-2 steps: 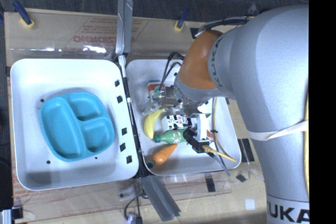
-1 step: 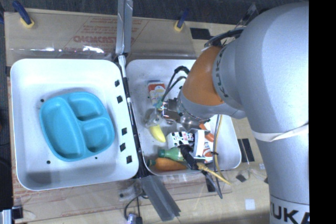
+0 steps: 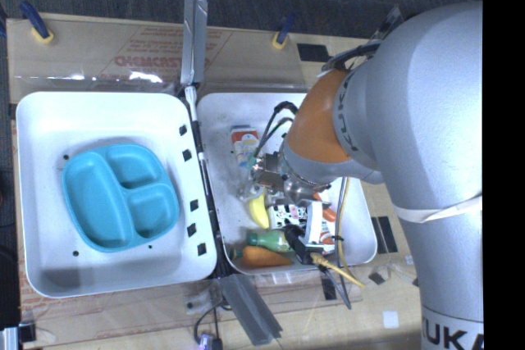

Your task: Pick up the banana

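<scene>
**Banana not yet lifted; arm low in the right bin**

The grey arm with its orange band (image 3: pixel 328 123) fills the shallow white right-hand bin (image 3: pixel 215 127), wrist low over the clutter. The left bin (image 3: pixel 33 176) bears a blue sectioned plastic tray (image 3: pixel 119 197), with free room around it. The yellow banana (image 3: pixel 258 211) lies on the bin floor, just left of the gripper (image 3: pixel 275 176); its grip cannot be judged. A green bottle (image 3: pixel 267 240) and orange carrot-like piece (image 3: pixel 261 256) crowd the near wall.
</scene>
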### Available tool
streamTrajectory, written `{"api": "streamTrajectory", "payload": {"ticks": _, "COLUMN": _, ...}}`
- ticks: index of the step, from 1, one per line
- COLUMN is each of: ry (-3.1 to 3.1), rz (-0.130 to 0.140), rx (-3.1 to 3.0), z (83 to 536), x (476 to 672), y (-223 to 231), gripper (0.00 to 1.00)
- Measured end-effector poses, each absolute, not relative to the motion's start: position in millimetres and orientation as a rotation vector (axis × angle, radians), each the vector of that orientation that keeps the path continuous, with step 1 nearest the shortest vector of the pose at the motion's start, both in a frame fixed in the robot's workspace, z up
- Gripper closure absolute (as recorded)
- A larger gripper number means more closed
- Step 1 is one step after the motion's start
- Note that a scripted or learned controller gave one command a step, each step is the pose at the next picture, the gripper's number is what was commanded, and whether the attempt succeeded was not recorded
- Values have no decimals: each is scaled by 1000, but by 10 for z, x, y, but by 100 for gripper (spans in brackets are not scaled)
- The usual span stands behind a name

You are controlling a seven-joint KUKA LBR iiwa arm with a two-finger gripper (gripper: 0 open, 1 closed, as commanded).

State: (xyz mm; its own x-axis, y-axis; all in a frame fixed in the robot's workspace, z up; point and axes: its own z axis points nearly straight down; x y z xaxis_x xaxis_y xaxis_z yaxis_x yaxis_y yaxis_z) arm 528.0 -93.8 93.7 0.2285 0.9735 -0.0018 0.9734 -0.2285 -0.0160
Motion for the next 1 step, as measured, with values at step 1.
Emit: {"api": "streamTrajectory", "payload": {"ticks": 1, "ry": -2006, "rz": 8, "rx": -2411, "z": 1886, "x": 5486, "y": -244, "gripper": 100}}
